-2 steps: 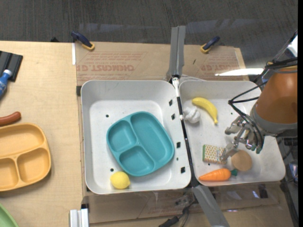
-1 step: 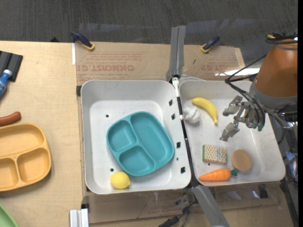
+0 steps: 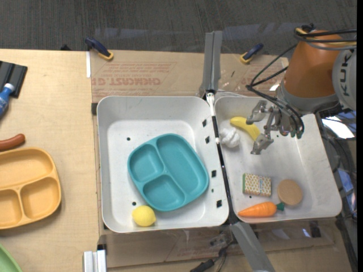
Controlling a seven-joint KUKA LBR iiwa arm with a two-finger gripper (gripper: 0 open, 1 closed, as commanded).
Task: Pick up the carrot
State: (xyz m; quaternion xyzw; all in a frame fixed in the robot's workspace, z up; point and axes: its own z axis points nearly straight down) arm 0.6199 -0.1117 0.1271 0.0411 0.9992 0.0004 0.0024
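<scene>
Carrot (image 3: 258, 210): lies flat along the near edge of the right bin (image 3: 317, 157), green top pointing right.
Gripper (image 3: 265, 135): hangs over the far part of the right bin, fingers apart with nothing between them, well apart from the carrot.
Banana (image 3: 245, 127): just left of the gripper.
White ball (image 3: 229, 137): beside the banana.
Sponge (image 3: 257, 184): above the carrot.
Brown disc (image 3: 290, 192): right of the sponge.
Left bin (image 3: 113, 152): holds a teal divided plate (image 3: 167, 171) and a lemon (image 3: 144, 215).

A: What are the surfaces like?
B: Bins (image 3: 113, 169) are smooth white plastic; the teal tray (image 3: 167, 171) is glossy plastic. The bench (image 3: 51, 101) looks like matt pale wood.
A: And the tool (image 3: 266, 130)?
B: Bare grey metal.
</scene>
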